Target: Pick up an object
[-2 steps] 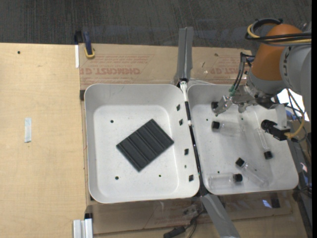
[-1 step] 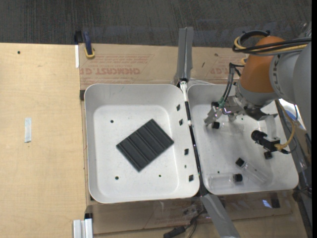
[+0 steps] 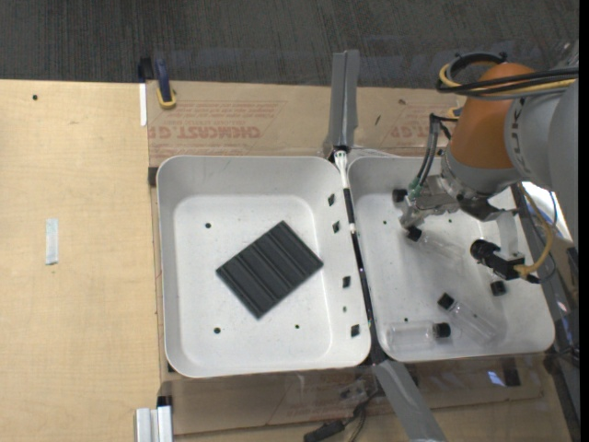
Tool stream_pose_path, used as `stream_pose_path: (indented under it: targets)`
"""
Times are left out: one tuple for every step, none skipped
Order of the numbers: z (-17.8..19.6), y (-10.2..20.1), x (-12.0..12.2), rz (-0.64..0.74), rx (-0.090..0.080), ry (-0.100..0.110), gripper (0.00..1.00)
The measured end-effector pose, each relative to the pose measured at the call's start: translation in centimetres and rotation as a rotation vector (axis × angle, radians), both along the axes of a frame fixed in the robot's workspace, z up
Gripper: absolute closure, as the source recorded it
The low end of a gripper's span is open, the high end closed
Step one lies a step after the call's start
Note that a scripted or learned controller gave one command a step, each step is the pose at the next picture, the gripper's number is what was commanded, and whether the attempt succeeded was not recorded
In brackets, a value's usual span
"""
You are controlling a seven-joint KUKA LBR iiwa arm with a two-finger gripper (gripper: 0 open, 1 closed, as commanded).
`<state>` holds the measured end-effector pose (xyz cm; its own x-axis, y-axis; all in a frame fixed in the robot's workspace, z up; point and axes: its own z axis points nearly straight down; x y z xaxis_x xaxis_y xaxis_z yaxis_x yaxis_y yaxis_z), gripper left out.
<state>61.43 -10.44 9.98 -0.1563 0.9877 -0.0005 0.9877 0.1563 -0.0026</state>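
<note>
One gripper above right bin

arm: grey, enters from the right, bent down over the right bin | band: orange, above the wrist, over that bin's far right part | end effector: low over the bin's upper left part, pointing down-left, near its floor | cables: yellow and black, looped over the band

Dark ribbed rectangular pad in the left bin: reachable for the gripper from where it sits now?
Probably yes. The dark ribbed rectangular pad lies flat and alone in the left white bin, nothing on top. The gripper is over the right white bin; only the low divider between the bins lies between.
</note>
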Motion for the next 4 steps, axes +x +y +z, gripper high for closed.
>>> stream_pose_path:
  targets:
    - [0.0,0.0,0.0,0.000,0.000,0.000,0.00]
    - [-0.9,-4.6,-5.5,0.033,0.001,-0.001,0.00]
    - [-0.8,-6.2,1.7,0.141,0.000,-0.003,0.00]
    - [0.1,-6.2,1.7,0.141,-0.001,-0.004,1.00]
